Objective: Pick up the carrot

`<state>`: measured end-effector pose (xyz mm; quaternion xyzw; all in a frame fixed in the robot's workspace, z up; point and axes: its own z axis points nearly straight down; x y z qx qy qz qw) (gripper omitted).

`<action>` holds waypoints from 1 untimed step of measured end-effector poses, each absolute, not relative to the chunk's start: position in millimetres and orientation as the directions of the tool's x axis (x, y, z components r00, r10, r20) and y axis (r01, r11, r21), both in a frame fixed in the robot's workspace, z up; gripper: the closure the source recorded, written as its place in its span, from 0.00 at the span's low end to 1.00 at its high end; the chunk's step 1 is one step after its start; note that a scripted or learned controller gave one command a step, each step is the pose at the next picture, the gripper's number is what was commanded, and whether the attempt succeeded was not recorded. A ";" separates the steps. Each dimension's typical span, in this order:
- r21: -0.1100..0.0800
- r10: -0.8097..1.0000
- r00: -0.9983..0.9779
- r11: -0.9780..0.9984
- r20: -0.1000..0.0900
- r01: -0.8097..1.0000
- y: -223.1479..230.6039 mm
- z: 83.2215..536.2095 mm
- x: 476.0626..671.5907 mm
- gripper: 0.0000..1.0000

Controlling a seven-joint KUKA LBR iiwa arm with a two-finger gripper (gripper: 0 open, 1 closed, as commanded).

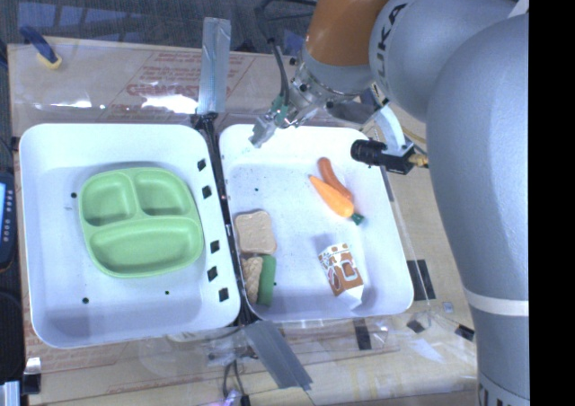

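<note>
The carrot point(333, 198) is orange with a small green stub at its lower right end. It lies at a slant in the right part of the right bin point(296, 154). A reddish sausage point(334, 175) lies right against its upper side. My gripper point(265, 131) hangs over the far left corner of that bin, up and to the left of the carrot and well apart from it. Nothing shows at its tip.
A slice of bread point(255, 232), a cracker with a green stick point(260, 277) and a small printed packet point(342, 269) lie in the near half of the right bin. The left bin point(45, 171) holds a green divided plate point(141, 220). The arm's bulk looms at the right.
</note>
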<state>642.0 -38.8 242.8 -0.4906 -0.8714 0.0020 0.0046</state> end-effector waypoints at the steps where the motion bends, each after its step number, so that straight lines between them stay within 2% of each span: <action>1: -0.001 0.942 -0.336 0.336 -0.001 0.942 -9.0 263.2 651.9 1.00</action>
